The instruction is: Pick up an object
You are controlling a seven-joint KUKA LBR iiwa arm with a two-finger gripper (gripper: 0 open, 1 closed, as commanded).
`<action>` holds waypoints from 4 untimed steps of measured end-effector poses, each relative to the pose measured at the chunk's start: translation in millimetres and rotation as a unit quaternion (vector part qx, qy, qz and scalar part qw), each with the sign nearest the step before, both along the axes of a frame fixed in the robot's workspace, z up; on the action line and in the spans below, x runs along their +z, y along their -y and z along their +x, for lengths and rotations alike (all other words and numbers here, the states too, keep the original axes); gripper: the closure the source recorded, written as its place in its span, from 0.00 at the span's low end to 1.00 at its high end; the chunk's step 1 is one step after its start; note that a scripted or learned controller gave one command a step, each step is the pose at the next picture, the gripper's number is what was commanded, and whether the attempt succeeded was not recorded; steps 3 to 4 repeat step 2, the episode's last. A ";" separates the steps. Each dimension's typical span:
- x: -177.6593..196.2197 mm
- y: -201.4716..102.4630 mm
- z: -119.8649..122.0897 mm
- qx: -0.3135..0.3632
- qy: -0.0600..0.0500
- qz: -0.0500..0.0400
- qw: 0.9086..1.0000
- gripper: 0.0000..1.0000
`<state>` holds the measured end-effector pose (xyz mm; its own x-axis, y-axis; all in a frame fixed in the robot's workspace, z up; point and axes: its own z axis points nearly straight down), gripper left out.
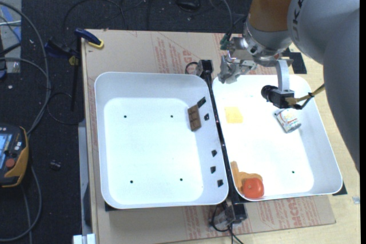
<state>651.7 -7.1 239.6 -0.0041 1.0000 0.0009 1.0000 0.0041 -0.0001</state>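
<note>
One yellow square [234, 116] lies in R bin [269, 151], near gripper [231, 70], on its camera side; grip state can't tell.

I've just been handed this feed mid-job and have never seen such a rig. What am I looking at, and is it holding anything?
This is one picture from a camera fixed above the bench, looking down at a slant. The big grey and orange shape at the upper right is the robot arm. Its pincer hangs over the far left corner of the right bin. That bin holds a yellow square, a small white packet and a red and orange lump near the front edge. The left bin holds a brown block by its right wall. I cannot make out anything held in the pincer.
</note>
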 end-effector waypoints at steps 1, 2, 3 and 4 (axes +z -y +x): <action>7.2 -55.7 1.5 0.001 0.000 0.000 1.000 1.00; 4.6 -106.8 -5.1 0.000 0.000 0.000 1.000 1.00; 4.6 -106.8 -5.1 0.000 0.000 0.000 1.000 1.00; 4.6 -106.8 -5.1 0.000 0.000 0.000 1.000 1.00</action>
